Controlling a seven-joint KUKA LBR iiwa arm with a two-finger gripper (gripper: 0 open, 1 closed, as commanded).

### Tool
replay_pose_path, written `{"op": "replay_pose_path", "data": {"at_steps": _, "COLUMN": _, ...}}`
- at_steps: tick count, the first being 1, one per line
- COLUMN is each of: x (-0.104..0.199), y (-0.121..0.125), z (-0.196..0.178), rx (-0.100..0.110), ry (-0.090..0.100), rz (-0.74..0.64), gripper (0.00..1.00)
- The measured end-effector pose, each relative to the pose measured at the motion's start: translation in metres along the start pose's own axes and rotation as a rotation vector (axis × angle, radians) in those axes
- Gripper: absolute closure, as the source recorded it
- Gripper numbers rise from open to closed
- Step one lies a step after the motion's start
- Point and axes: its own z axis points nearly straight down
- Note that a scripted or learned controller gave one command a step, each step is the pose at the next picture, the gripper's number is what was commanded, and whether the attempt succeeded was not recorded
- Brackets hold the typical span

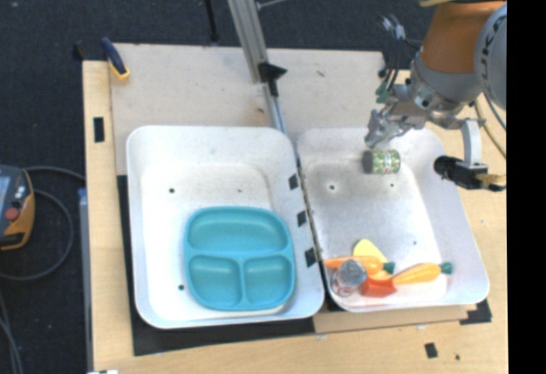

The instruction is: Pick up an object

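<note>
The fingers (380, 130), state unreadable, hover just above the small green-labelled metal can (382, 161) lying sideways: probably light, rigid, slippery; grip across its curved sides.

Bench (171, 82): pale wood, set on dark floor.
Left bin (153, 159): sits at 8 o'clock.
Right bin (426, 201): sits at 4 o'clock, touching its neighbour.
Clamp (115, 58): blue and yellow, at 10 o'clock corner.
Metal post (247, 22): rises at 12 o'clock.

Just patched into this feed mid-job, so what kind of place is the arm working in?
Probably a robotics lab test bench, not a kitchen: two shallow white plastic bins on a plywood board, an aluminium camera mast, and toy plastic food for grasping trials.
</note>
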Motion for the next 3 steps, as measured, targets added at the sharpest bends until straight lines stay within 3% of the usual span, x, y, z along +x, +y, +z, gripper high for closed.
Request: {"op": "replay_pose_path", "data": {"at_steps": 3, "x": 0.169, "y": 0.022, "z": -0.003, "rx": -0.001, "ry": 0.002, "rz": -0.003, "gripper": 1.00}}
